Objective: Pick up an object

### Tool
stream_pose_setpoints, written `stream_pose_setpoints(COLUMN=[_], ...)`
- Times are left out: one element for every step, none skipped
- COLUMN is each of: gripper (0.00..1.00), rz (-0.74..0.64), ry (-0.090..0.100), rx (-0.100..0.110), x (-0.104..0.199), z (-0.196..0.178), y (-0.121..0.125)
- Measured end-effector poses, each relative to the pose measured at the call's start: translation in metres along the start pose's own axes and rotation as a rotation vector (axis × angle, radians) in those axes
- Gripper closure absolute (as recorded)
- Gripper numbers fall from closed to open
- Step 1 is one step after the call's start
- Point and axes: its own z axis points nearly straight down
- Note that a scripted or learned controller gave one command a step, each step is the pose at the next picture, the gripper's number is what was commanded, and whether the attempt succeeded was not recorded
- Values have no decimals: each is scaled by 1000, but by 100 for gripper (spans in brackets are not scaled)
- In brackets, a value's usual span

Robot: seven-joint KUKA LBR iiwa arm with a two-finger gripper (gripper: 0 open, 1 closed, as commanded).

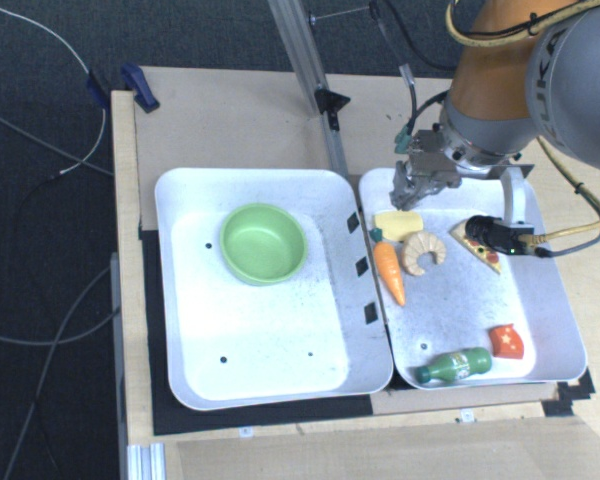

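So in the camera view the gripper (pixel 408 196) hangs over the back-left corner of the right bin (pixel 555 313), and honestly I can't tell whether the fingers are apart or together, they're just a dark clump from this angle, with nothing visibly held between them. The likeliest target is the pale yellow block (pixel 398 225), sitting right below and just in front of the fingers, maybe touching them, hard to say. It looks like a toy cheese wedge or butter piece: I'd guess light, stiff plastic, a bit slick, not fragile. Its long axis runs roughly left-right across the bin, so pinching across the short sides, front to back, seems the sane grip. Just past it, nearer the camera, the carrot (pixel 388 272) lies with its tip pointing toward the front edge and its green end up by the block, long axis running almost straight away from the fingers; the taper would make it slide, so grab the thick end. The croissant (pixel 424 252) curls just beside the carrot, to the right of the fingers. The pizza slice (pixel 483 245), red piece (pixel 507 341) and green bottle (pixel 454 366) sit farther off, the bottle lying flat. The green bowl (pixel 264 243) is well apart in the left bin (pixel 180 268).
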Motion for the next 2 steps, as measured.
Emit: stream_pose_setpoints(gripper=[100,100], rz=[1,2], ry=[0,-2], rx=[1,2], x=[56,103], z=[-9,7], y=[10,23])
